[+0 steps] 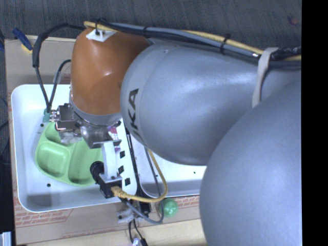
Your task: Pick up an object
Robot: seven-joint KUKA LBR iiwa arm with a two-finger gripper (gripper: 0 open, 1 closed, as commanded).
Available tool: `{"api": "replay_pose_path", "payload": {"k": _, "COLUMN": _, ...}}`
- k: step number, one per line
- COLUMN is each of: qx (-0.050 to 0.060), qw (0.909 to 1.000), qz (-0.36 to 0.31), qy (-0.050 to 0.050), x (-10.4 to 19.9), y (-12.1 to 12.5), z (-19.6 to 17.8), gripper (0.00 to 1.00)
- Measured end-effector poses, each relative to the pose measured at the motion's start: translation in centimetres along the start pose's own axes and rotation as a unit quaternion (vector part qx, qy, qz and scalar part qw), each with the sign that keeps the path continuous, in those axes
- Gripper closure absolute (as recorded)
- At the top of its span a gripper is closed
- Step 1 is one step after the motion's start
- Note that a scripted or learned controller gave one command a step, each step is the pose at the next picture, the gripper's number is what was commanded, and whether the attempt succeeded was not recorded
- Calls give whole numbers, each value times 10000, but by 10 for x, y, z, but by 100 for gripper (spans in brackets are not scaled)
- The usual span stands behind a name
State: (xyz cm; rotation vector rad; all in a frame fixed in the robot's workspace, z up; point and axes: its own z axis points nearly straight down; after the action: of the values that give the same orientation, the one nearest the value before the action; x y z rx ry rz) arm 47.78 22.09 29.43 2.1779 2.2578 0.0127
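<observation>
A light green moulded dish (59, 160) with two hollows lies in the left white bin (23, 137), towards its left side. My gripper (77, 129) hangs right over the dish's upper right part, below the orange band of the wrist (100, 65). The wrist and the metal gripper body hide the place where it meets the dish. A small green ball (169, 207) sits at the bin's near rim, under the arm's cables.
The big grey arm (205, 111) covers the right half of the view and what lies beneath it. Brown cardboard (46, 217) edges the bin at the front and back. Cables (43, 81) hang down to the left of the wrist.
</observation>
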Motion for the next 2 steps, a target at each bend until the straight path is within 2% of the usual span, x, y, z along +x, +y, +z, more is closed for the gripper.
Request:
{"api": "replay_pose_path", "payload": {"k": 1, "qx": 59, "qw": 9999, "qz": 142, "qy": -19, "x": -3, "y": -3, "z": 48, "gripper": 100}}
{"api": "replay_pose_path", "payload": {"k": 2, "qx": 59, "qw": 9999, "qz": 111, "qy": -16, "x": -2, "y": -2, "z": 38, "gripper": 100}}
